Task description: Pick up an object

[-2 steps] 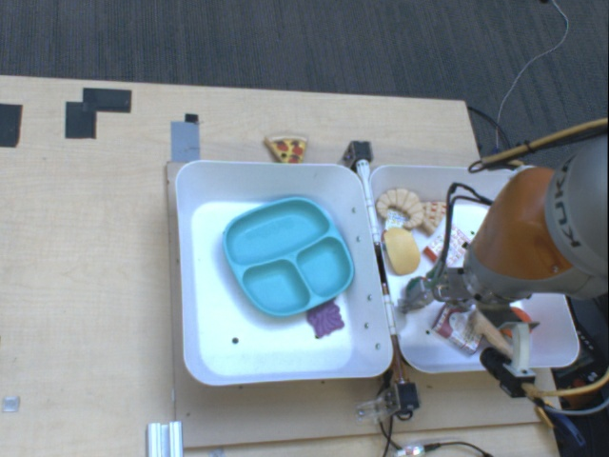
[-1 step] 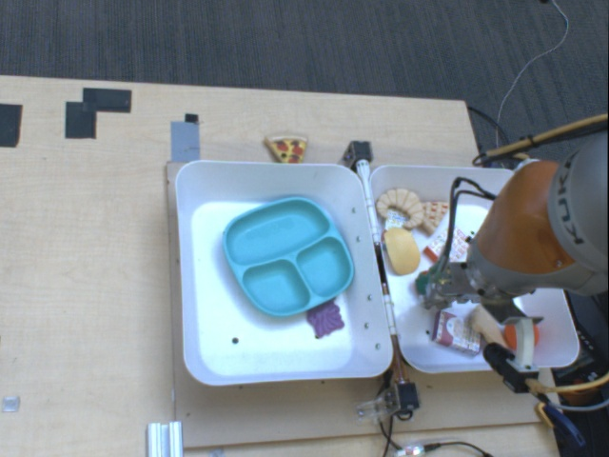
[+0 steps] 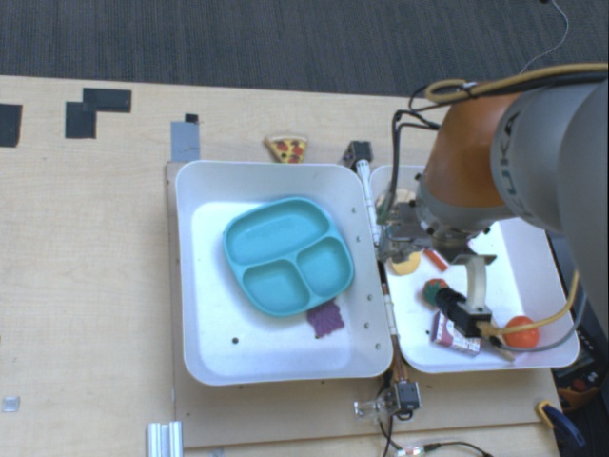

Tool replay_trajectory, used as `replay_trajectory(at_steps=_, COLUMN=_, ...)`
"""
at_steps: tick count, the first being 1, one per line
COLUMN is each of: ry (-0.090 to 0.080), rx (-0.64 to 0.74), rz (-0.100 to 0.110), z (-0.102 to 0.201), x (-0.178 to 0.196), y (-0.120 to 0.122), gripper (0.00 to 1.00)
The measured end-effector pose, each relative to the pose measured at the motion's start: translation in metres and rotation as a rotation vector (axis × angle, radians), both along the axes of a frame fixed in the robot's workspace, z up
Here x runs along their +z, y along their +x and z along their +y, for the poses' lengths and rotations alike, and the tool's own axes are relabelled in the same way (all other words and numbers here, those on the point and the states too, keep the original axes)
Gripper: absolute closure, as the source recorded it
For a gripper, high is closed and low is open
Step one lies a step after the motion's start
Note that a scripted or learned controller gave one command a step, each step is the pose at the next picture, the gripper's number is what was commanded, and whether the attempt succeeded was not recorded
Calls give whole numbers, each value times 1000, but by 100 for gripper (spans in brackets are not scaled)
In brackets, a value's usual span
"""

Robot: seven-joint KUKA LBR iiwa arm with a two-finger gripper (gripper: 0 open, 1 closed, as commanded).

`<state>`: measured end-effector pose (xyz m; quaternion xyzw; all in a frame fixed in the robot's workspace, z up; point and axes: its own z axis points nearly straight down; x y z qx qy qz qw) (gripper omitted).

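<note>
Over the left part of the right-hand bin (image 3: pixel 523 279), the pincer (image 3: pixel 404 241) sits low beside a yellow piece (image 3: pixel 407 266), its state impossible to tell, and nothing looks lifted, so the pick seems not yet done.

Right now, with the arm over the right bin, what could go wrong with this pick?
1. The arm hangs close to the wall between the bins, so it may strike it.
2. The yellow piece and red piece lie close together beneath it; a grasp could nudge one or close on nothing.
</note>
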<state>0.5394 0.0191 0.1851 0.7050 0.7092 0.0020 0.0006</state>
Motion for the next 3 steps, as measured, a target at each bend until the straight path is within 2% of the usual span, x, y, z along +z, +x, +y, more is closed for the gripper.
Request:
replay_trajectory(at_steps=1, ry=-2, rx=1, rz=-3, z=4, x=101, y=107, gripper=100)
replay_trajectory(at_steps=2, ry=-1, rx=1, rz=5, z=57, x=6, y=128, gripper=100)
replay_trajectory(at_steps=3, ry=0, rx=2, rz=0, z=132, x=32, y=120, gripper=100)
